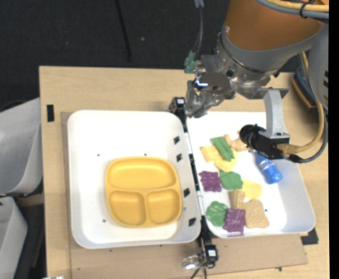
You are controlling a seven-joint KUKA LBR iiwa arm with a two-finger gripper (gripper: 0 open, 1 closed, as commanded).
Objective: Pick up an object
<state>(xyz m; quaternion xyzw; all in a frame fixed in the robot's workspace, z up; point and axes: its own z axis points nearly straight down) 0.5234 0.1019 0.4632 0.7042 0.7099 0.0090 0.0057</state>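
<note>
The right white bin (294, 211) holds several small toy foods. Among them are a green strip (222, 147), a yellow piece (209, 153), a purple piece (210, 181), a green lump (231, 180), a tan slice (254, 215) and a blue bottle-shaped item (270, 171). My gripper (199, 100) hangs at the back of the bench, above the far end of the divider between the bins. It is behind the pile and apart from every item. Nothing shows in its grasp.
A yellow divided plate (141, 190) lies in the left white bin (85, 156). Another purple piece (235, 220) and green lump (217, 212) sit near the right bin's front rim. The wooden bench (99, 86) surrounds both bins.
</note>
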